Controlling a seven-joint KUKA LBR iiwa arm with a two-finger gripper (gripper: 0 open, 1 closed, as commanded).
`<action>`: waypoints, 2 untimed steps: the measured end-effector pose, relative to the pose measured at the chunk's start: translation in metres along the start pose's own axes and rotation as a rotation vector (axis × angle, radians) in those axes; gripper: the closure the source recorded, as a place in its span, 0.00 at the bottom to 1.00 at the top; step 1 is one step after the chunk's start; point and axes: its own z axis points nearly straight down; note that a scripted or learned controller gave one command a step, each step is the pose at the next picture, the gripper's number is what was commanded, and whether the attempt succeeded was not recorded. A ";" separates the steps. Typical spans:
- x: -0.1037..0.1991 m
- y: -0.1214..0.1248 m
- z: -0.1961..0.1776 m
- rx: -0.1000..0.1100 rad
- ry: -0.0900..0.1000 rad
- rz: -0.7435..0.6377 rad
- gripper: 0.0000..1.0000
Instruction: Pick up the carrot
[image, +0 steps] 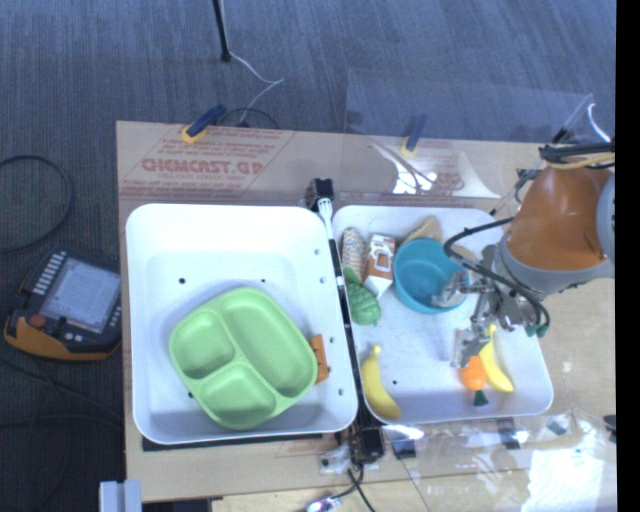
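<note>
The carrot (472, 376) is a short orange piece with a dark green tip. It lies near the front right corner of the right bin (430, 400), touching a small yellow banana (497, 369) on its right. My gripper (470, 349) hangs directly over the carrot's upper end, reaching down from the grey and orange arm (555, 225). The gripper body hides how it meets the carrot.
A blue cup (425, 274) stands just left of the wrist. A second banana (377, 384), a green toy (362, 301), a brush (352, 255) and a small carton (380, 257) line the right bin's left side. The left bin (160, 250) holds a green divided plate (243, 356).
</note>
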 end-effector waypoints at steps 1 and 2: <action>0.053 -0.013 0.018 0.001 -0.020 -0.022 0.00; 0.052 -0.011 0.018 0.004 -0.019 0.003 0.00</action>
